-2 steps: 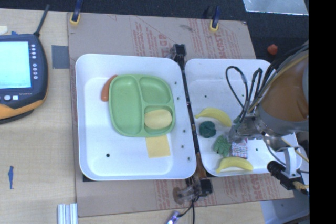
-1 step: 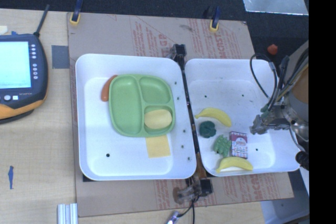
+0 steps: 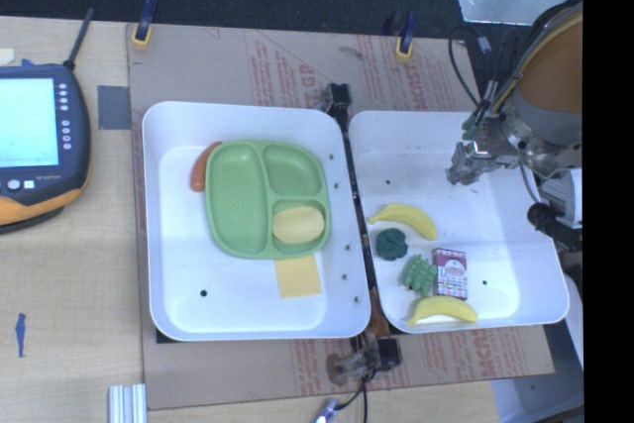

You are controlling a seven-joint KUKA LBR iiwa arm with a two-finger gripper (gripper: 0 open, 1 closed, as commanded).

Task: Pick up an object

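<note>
The counter (image 3: 89,312) carried two white bins side by side. The left bin (image 3: 178,213) held a green divided plate (image 3: 260,198) with a yellow lump in one compartment, a yellow square (image 3: 299,276) below it and an orange piece (image 3: 201,166) at its left edge. The right bin (image 3: 515,292) held two bananas (image 3: 404,217) (image 3: 442,311), a red carton (image 3: 451,273) and two green vegetable pieces (image 3: 391,244) (image 3: 417,274). The claw (image 3: 464,168) hung over that bin's upper part, holding nothing, well apart from the upper banana below and to its left; whether it was open could not be told.
</note>
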